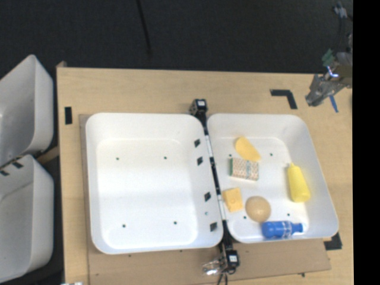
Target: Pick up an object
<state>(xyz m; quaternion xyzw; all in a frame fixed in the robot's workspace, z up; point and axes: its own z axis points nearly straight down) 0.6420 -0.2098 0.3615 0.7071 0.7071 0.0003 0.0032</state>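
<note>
The right bin [316,159] holds several objects. A yellow wedge-shaped piece [247,148] lies near its back, with a small patterned packet [244,169] just in front of it. A yellow bottle [298,183] lies along the right wall. A yellow block [233,200] sits by the left wall, next to a tan ball [257,208]. A blue bottle [282,230] lies on its side at the front rim. My gripper [321,94] hangs at the far right, beyond the bin's back right corner, apart from every object.
The left bin [142,183] adjoins the right one along a clipped seam. Black tape marks [285,97] sit on the wooden bench behind the right bin. White containers [21,117] stand off the bench's left edge.
</note>
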